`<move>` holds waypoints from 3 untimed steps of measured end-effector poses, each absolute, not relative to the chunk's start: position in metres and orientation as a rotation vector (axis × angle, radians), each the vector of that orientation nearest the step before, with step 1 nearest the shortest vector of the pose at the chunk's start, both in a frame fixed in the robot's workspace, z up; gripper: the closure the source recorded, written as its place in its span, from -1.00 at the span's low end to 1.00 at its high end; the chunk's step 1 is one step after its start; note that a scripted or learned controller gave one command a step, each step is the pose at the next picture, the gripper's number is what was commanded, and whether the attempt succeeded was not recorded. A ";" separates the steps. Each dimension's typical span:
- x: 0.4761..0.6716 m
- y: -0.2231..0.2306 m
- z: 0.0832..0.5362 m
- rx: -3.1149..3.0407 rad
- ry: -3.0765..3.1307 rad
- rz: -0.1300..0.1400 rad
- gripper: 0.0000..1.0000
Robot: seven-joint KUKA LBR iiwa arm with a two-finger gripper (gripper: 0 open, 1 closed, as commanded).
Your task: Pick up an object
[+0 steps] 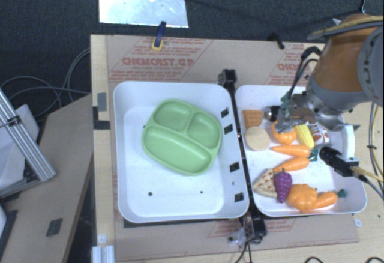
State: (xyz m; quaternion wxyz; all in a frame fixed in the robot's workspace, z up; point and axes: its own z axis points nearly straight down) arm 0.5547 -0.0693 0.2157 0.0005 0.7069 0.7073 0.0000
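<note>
Camera view puts our gripper (287, 116) low in the right bin (354, 202) over the orange toy (283, 135) beside the corn (305, 134), but we can't tell its state, so no pick looks confirmed and grasp and lift remain.

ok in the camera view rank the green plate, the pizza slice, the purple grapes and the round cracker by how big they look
1. green plate, by far the largest
2. pizza slice
3. round cracker and purple grapes: they look about alike, so I won't rank them. The grapes also cover part of the pizza slice, so its full size is unsure.
</note>
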 end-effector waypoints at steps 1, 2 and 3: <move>0.562 -0.073 0.229 2.215 2.225 0.003 1.00; 0.566 -0.058 0.220 2.215 2.227 0.001 1.00; 0.557 -0.064 0.214 2.220 2.221 0.000 1.00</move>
